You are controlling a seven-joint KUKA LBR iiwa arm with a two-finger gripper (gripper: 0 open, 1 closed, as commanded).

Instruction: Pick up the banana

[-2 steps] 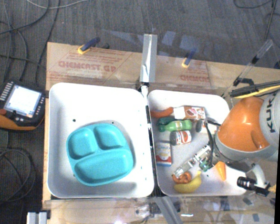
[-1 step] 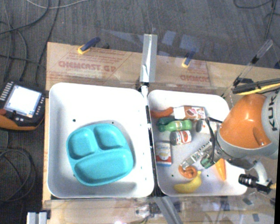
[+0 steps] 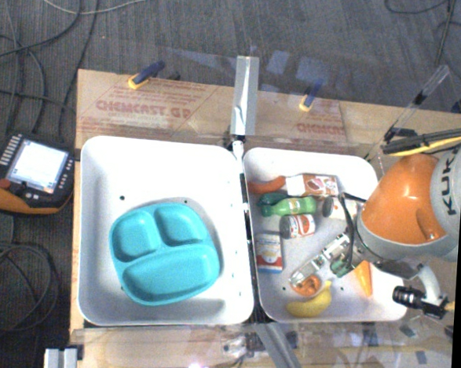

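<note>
The yellow banana lies at the front of the right bin, close to its near wall. My gripper reaches down and to the left from the orange-banded wrist, with its tip just above the banana. A small orange object sits right at that tip, touching the banana's upper side. The banana rests on the bin floor.
Behind the gripper in the right bin lie a green bottle, a red can, a small carton, an orange carrot-like piece and a printed box. An orange wedge lies right of the gripper. The left bin holds a teal divided plate.
</note>
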